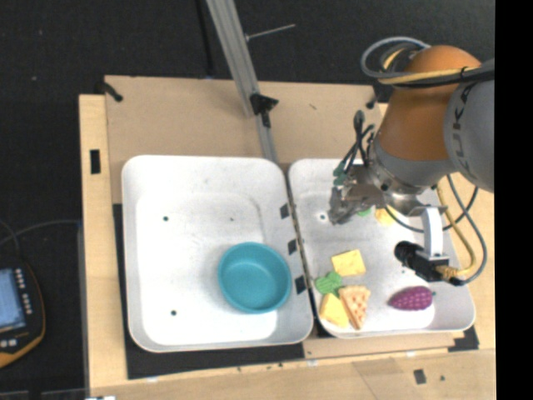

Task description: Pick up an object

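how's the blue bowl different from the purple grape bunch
The round teal-blue plastic bowl is much larger than the small purple toy grape bunch. The bowl is smooth, open and hollow; the grapes are a bumpy solid oval. The bowl sits alone in the left white bin; the grapes lie in the right white bin among other toy foods. Both rest apart from the gripper.

Lighting: even, moderately bright overhead. White bins (208, 182) nearly overexposed, surface detail washed out. Shadows: soft, short, beneath the blue bowl (253, 277) toward 6 o'clock. Surround beyond the counter (183, 115) was dark. Focus: slightly soft throughout, low resolution; no marked edge distortion.
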Controlling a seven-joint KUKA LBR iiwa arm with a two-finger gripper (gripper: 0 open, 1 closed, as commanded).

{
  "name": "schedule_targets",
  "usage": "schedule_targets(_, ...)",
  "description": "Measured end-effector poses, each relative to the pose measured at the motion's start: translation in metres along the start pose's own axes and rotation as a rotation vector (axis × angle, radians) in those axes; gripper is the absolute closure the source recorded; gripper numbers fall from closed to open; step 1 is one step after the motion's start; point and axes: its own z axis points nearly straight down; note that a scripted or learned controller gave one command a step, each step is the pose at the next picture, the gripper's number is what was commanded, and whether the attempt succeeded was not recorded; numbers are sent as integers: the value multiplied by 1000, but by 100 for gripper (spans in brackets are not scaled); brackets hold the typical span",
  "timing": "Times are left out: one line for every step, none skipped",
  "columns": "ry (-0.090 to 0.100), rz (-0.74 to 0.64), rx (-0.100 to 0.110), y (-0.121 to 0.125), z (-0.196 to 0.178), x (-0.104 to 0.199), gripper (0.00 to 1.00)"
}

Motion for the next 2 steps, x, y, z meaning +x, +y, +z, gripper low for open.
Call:
schedule_targets(-1,1,-2,13,11,46,100)
schedule_targets(0,0,-1,24,20,94,100)
